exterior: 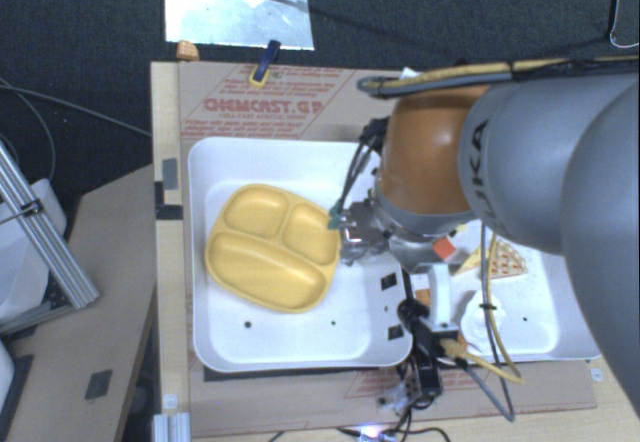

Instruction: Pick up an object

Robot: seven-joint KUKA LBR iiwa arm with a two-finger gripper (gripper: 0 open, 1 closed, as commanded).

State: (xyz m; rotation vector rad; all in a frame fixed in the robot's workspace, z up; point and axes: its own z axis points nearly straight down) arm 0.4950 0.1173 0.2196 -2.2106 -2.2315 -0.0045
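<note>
A yellow divided plate [272, 246] lies flat in the left bin [300, 345], filling most of its middle. My gripper [350, 233] hangs low at the plate's right edge, near the wall between the two bins, and the wrist and arm above hide most of it. Nothing can be seen held in it. A small teal part shows right at the plate's rim. In the right bin [545, 335], a tan triangular piece with a lattice pattern [506, 261] and a small orange piece [443, 249] peek out from under the arm.
The arm covers most of the right bin. A pale object [478, 332] lies near that bin's front. A cardboard sheet [262, 105] sits under the bins, with a small blue and yellow item [265, 63] on its far edge. A metal frame [40, 240] stands at the left.
</note>
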